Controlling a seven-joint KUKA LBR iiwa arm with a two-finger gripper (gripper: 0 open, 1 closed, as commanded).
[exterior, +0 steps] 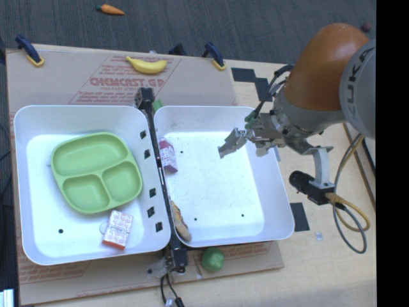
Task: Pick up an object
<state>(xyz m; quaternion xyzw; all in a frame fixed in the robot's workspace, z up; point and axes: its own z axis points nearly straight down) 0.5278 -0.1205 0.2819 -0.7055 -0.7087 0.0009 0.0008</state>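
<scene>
A: What's in the two bins?

B: The left bin (25,178) holds a green divided plate (96,171) and, near its front edge, a small red-and-white carton (117,229). The right bin (268,197) has a small pink-and-white packet (167,155) against its left wall and a tan, bread-like piece (179,222) at the front left corner, by the divider.

A: Anything outside them?

B: A yellow banana (147,63) lies on the cardboard behind the bins, a green ball (213,259) sits on the table in front of the right bin, and a small orange carrot (111,9) lies on the floor beyond.

A: What's hard to make out?

B: The end effector (231,143) — a small grey shape over the right bin's back right area; nothing shows between its fingers, but open or closed I cannot tell. The tan piece is partly tucked under the divider.

A: And the objects relative to it?

B: The packet lies to its left, well apart; the tan piece is farther, toward the front left
</scene>
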